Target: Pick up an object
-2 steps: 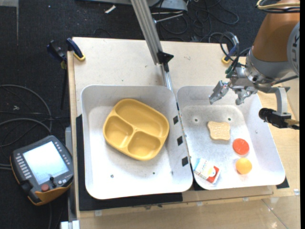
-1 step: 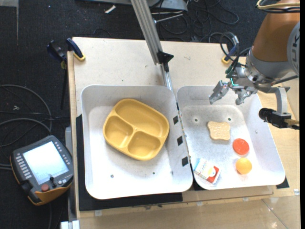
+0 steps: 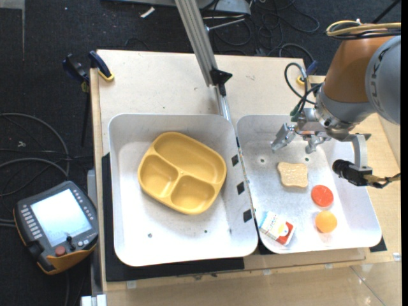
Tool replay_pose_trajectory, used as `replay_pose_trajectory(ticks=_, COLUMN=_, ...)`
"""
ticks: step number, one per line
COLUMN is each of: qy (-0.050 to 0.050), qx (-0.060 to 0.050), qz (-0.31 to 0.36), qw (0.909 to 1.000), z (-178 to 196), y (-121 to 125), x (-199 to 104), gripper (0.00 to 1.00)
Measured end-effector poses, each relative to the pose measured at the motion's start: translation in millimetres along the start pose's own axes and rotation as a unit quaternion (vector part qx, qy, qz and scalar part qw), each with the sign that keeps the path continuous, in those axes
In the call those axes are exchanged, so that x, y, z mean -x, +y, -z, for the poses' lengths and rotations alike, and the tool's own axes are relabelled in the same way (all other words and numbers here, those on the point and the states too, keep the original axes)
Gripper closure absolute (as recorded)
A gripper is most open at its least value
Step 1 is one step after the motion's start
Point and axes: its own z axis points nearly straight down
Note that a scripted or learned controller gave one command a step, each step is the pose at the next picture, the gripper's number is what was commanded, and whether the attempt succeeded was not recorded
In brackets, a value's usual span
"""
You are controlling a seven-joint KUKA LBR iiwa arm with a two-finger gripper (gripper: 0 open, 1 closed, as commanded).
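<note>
Robot gripper (image 3: pixel 295 140) hovers with fingers spread wide, holding nothing, in the right bin (image 3: pixel 363 234). A bread slice (image 3: pixel 293 175) lies just below it, apart.

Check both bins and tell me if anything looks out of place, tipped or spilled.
Nothing is spilled or broken. The yellow divided plate lies flat in the left bin. The toast slice, red piece, orange ball and small carton lie apart in the right bin. The carton lies on its side by the front rim.
</note>
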Motion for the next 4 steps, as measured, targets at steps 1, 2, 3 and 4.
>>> replay_pose_trajectory(ticks=1, qy=0.000, qx=0.001, qz=0.000, qw=1.0000, z=-43.6, y=-0.2, x=-3.7, gripper=0.00)
replay_pose_trajectory(ticks=2, qy=-0.001, qx=0.005, qz=0.000, qw=1.0000, z=-92.6, y=1.5, x=-3.2, gripper=0.00)
replay_pose_trajectory(ticks=3, qy=-0.001, qx=0.008, qz=0.000, qw=1.0000, z=-79.0, y=3.4, x=-3.4, gripper=1.00)
replay_pose_trajectory(ticks=4, qy=0.000, qx=0.005, qz=0.000, qw=1.0000, z=-30.9, y=2.1, x=5.3, gripper=1.00)
